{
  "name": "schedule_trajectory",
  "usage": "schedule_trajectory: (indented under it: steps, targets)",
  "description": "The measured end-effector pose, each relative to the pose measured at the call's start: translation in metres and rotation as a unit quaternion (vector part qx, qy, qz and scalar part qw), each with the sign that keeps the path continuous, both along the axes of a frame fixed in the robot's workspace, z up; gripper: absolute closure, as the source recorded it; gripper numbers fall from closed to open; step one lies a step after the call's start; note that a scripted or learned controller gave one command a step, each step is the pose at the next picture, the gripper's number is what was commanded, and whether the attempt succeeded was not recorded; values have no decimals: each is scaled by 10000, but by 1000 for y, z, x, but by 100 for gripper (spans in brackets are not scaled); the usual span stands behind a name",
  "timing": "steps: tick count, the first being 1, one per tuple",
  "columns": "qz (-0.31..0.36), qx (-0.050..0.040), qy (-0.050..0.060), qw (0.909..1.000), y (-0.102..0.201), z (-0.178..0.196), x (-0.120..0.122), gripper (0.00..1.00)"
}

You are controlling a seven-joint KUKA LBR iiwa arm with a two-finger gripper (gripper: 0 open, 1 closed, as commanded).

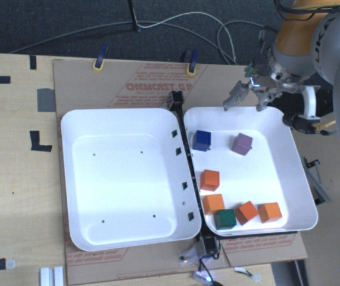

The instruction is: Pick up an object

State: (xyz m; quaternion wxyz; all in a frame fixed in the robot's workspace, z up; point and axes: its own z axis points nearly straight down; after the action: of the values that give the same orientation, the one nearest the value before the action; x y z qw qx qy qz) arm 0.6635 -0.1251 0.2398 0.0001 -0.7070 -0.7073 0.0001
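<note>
The right bin holds several small cubes: a blue one, a purple one, an orange one, another orange one, a green one, and two more orange ones near the front. My gripper hangs above the back rim of the right bin, its two fingers spread apart with nothing between them. It is behind and above the purple cube.
The left bin lies beside the right one, joined by a black clamp strip. Cables trail over the dark floor behind the bench. The arm enters from the upper right.
</note>
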Motion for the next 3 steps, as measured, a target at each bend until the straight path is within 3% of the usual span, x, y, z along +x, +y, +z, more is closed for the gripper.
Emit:
schedule_trajectory:
  steps: [1, 2, 3]
  targets:
    - [-28, 3, 46, 10000, -47, -92, -77, 0]
    - [0, 4, 23, 10000, -64, -155, -27, 0]
    - [4, 1, -5, 10000, -64, -141, -25, 100]
